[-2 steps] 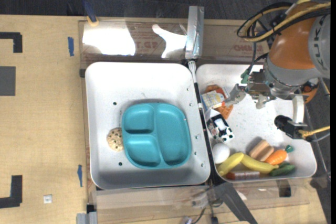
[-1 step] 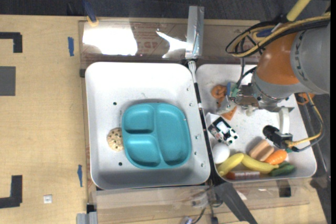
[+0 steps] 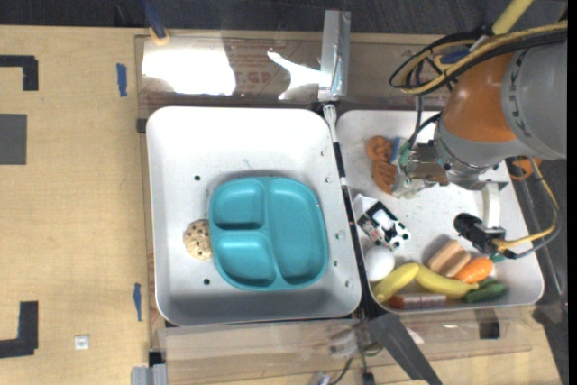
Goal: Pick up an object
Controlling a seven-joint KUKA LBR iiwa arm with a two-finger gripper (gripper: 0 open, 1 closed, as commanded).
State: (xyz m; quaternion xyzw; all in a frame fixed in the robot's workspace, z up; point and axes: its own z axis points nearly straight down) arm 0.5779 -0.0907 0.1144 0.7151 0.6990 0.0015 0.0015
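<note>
Seen from above the desk (image 3: 63,194): hand (image 3: 416,178) lowered into right bin (image 3: 518,203), upper right of frame, touching an orange-brown toy (image 3: 382,160); grip state impossible to tell; banana (image 3: 416,278), white egg (image 3: 380,265), carrot (image 3: 476,269) along that bin's lower edge; teal divided tray (image 3: 268,232), cookie (image 3: 197,239) in left bin (image 3: 180,149).

Bright overhead light, glare on plastic sheet (image 3: 230,68)

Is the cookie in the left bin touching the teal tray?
Touching. The camera view shows the cookie tucked against the left edge of the teal tray, with no white bin floor visible between them.
</note>
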